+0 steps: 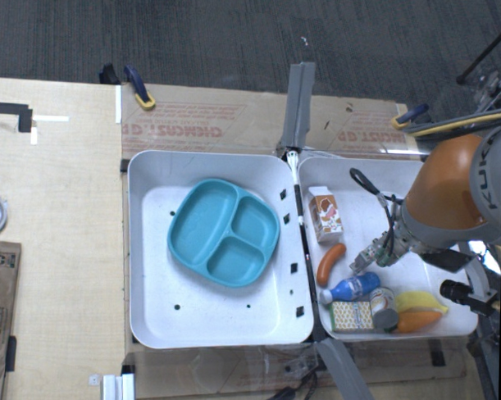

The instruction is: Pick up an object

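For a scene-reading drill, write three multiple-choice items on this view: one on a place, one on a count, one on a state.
1. Where does the blue divided plate lie?
A. in the left bin
B. in the right bin
C. on the bench

2. How many compartments does the plate have?
A. two
B. three
C. four

3. How does the blue bottle rest?
A. upright
B. on its side
C. leaning on the plate

Answers:
1 A: the plate sits on the floor of the left bin.
2 B: ridges split it into one long section and two smaller ones.
3 B: it lies flat in the right bin, below the sausage, near the tool.
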